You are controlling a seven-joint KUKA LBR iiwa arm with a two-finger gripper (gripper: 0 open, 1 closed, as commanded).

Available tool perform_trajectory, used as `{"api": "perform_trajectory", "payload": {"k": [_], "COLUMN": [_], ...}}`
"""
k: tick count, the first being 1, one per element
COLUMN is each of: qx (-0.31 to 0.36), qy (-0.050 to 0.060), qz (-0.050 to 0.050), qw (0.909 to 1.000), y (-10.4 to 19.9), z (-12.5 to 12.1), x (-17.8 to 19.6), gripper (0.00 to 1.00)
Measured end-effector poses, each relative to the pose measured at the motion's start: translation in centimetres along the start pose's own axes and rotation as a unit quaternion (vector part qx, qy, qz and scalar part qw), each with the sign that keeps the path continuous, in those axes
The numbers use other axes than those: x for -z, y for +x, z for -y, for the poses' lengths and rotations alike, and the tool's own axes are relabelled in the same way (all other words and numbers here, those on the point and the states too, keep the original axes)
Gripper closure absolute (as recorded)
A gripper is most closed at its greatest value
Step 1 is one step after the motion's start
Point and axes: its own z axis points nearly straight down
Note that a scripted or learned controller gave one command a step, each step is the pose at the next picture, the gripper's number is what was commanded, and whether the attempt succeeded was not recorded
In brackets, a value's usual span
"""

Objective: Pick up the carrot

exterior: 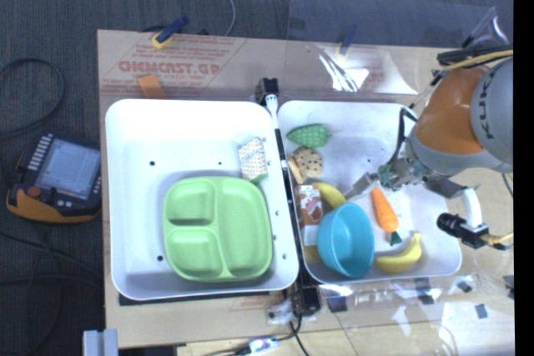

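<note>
Basically jaw state can't be read: the gripper (pixel 382 178) is a dark blurred cluster low in the right bin (pixel 359 117), so whether it's spread or pressed together is unclear. The carrot (pixel 384 209) lies just at its 6 o'clock, orange, long axis running roughly 11 to 5, apparently flat on the bin floor, top end close to the gripper; contact can't be made out. Grey arm with orange band (pixel 446 117) comes in from 3 o'clock. Blue bowl (pixel 345 239) sits at the carrot's 8 o'clock, just beside it. Banana (pixel 400 254) at the carrot's 5 o'clock, along the bin's near wall. A second banana (pixel 330 194) peeks out at the bowl's 12 o'clock. Cookie (pixel 307 161) and green leaf-shaped item (pixel 308 133) toward the bin's 11 o'clock corner. Left bin (pixel 133 129) holds a green divided plate (pixel 219 228) and a small packet (pixel 252 157) by its right wall.
</note>
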Motion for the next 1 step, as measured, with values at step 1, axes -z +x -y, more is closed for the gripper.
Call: {"api": "perform_trajectory", "payload": {"k": [1], "qx": [0.0], "qy": [-0.002], "qz": [0.001], "qw": [1.0], "y": [-0.05], "z": [-0.2], "x": [1.17], "gripper": [1.0]}}
